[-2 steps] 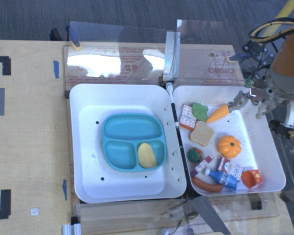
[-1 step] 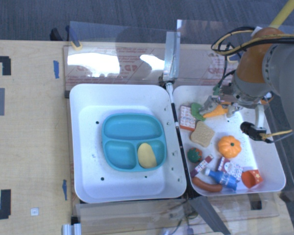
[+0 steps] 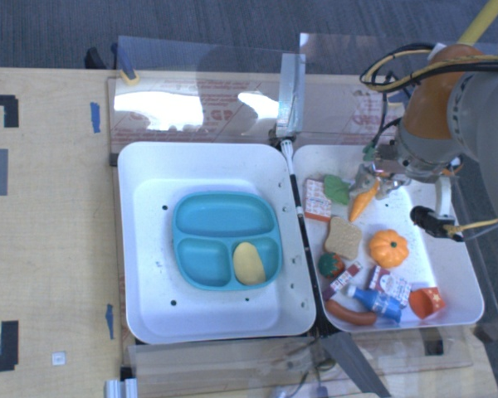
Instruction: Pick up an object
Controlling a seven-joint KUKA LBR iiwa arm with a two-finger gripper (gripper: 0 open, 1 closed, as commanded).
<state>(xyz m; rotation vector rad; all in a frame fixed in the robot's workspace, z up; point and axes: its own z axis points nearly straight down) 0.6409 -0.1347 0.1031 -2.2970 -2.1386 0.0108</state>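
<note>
Orange toy carrot (image 3: 361,203) hanging tilted between the gripper's (image 3: 380,182) pinching fingers, lifted above the right bin (image 3: 461,276), just over the slice of bread (image 3: 343,238), carrot's top tucked among the fingers and hard to see, green leaf (image 3: 336,190) beside it

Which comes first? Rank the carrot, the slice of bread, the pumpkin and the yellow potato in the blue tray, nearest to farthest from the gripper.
From the gripper:
1. Carrot, right at its fingertips, right bin.
2. Bread slice, below it.
3. Pumpkin, below; close to the bread's rank, hard to separate.
4. Yellow potato, left bin, in the blue tray.
</note>
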